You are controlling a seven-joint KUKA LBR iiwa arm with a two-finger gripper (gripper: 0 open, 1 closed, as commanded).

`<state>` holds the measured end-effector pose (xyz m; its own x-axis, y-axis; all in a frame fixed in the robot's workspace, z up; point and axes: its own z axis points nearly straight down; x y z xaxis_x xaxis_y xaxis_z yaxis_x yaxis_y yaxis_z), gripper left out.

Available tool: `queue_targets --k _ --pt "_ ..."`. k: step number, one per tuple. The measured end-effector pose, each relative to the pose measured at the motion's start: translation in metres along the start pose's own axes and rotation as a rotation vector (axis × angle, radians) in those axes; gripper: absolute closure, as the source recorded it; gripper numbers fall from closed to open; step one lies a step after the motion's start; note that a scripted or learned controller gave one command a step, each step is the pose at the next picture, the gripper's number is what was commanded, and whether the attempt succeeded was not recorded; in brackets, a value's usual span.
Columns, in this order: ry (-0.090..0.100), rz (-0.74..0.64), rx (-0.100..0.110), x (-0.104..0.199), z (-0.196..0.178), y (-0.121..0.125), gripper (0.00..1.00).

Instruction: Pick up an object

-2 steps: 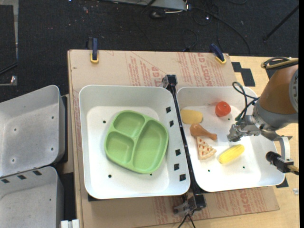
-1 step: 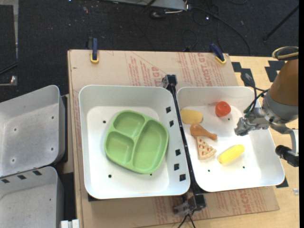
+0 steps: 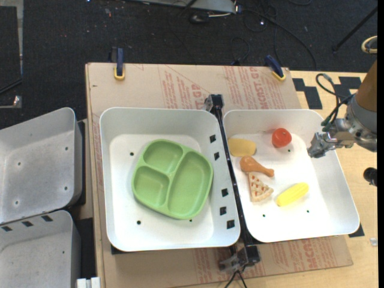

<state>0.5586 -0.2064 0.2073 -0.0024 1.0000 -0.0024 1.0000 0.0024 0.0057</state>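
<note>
The right bin (image 3: 336,221) holds several toy foods: a red tomato (image 3: 281,138), a pale yellow piece (image 3: 242,147), an orange drumstick (image 3: 257,167), a waffle-like slice (image 3: 260,189) and a yellow corn cob (image 3: 292,194). My gripper (image 3: 318,146) hangs over the bin's right side, to the right of the tomato and apart from it. Nothing shows between its tips.
The left bin (image 3: 120,221) bears a green divided plate (image 3: 173,178). A black divider (image 3: 225,167) runs between the bins. Blue and yellow clamps (image 3: 119,63) pin the cardboard base at the back. White trays (image 3: 36,161) lie off the bench to the left.
</note>
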Motion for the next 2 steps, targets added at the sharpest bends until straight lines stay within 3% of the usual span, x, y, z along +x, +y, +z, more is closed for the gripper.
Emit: queue_targets --k 1,2 --pt "0.001 0.0 0.004 0.0 -0.007 0.001 1.0" --pt "0.003 -0.003 0.007 0.053 0.001 0.002 1.0"
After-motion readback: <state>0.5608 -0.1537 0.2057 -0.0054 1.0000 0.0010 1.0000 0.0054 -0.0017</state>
